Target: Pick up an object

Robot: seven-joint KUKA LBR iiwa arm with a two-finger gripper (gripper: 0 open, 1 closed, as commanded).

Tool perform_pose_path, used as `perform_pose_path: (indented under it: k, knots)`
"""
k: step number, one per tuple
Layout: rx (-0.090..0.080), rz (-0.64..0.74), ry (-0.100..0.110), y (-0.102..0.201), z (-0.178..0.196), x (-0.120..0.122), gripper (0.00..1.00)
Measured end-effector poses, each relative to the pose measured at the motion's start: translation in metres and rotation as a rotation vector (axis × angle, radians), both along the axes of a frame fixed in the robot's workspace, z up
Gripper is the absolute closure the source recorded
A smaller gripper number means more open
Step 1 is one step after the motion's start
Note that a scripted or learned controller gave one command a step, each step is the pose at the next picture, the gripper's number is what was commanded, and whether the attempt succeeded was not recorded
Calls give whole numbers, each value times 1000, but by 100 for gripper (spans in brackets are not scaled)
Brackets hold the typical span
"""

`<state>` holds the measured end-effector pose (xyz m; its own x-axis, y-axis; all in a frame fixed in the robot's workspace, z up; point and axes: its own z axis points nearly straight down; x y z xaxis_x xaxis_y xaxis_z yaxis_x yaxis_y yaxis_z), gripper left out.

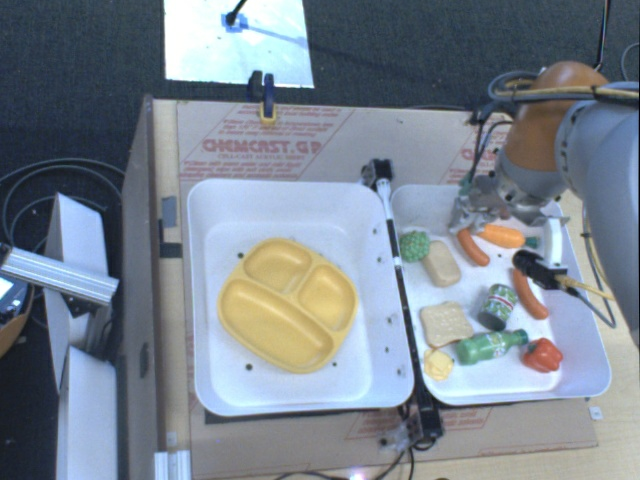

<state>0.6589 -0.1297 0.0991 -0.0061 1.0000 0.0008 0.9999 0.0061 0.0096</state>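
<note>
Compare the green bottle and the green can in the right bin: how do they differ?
The green bottle lies on its side, neck toward the red pepper; the green can sits more upright, tilted. The bottle is long and slim; the can is short and squat. The bottle is bright green with a white label; the can is darker with a light label. Both are toy-like and lie in the right bin.

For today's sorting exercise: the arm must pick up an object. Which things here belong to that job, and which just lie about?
Job:
hand
right bin
broccoli
sausages
carrot
bread slice
green bottle
can
red pepper

Lying about:
yellow divided tray
left bin
blue clamp
</note>
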Motion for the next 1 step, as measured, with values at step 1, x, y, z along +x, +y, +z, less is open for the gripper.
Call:
perform_pose_path:
  k: [1]
  knots:
    - [0,-1,4,84,87,-1,100]
